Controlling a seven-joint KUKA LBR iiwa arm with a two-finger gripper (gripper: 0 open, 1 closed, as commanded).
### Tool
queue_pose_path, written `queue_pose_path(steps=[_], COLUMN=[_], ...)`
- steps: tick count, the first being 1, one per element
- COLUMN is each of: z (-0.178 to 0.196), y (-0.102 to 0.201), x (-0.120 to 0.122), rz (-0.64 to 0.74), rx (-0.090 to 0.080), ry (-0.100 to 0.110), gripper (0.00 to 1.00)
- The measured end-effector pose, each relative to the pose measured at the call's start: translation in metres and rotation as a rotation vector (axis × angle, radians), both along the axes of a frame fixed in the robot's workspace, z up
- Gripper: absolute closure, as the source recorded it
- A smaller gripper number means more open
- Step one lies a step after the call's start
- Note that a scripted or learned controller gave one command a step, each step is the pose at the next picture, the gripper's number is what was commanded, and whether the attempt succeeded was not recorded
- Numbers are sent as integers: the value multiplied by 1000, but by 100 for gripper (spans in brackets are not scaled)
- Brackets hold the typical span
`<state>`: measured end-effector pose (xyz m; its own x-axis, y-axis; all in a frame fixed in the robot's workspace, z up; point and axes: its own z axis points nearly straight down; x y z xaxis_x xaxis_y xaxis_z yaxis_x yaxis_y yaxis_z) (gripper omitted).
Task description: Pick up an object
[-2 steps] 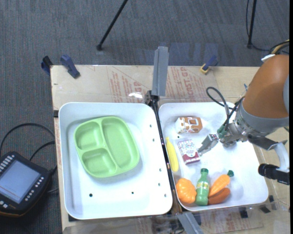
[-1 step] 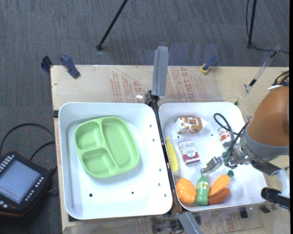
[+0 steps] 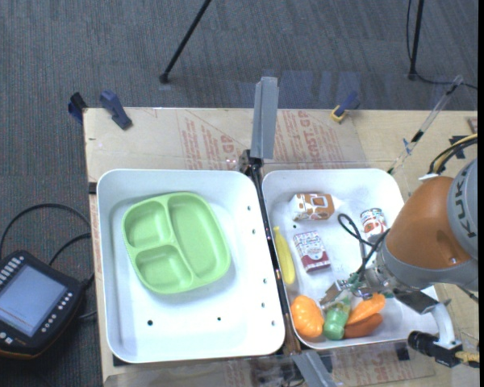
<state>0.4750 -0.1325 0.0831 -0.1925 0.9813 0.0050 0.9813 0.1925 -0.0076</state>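
1. The gripper [image 3: 348, 290] is hanging low over the toy food in the right bin [image 3: 391, 185]; whether it is open I cannot tell.
2. Likely step: reaching for the carrot [image 3: 369, 307] or green piece [image 3: 335, 322] just beneath.
3. Next: centring, descending.
4. The bench [image 3: 306, 131] printing is too blurred to read.
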Motion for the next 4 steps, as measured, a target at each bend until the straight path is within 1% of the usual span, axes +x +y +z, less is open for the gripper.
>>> queue_pose_path(steps=[1, 2, 3, 4], z=[0, 0, 6, 146], y=[49, 6, 5, 26], x=[7, -1, 0, 21], rz=[-270, -331, -333, -449], rx=[-4, -4, -3, -7], ry=[2, 1, 4, 2], gripper=[0, 0, 100, 100])
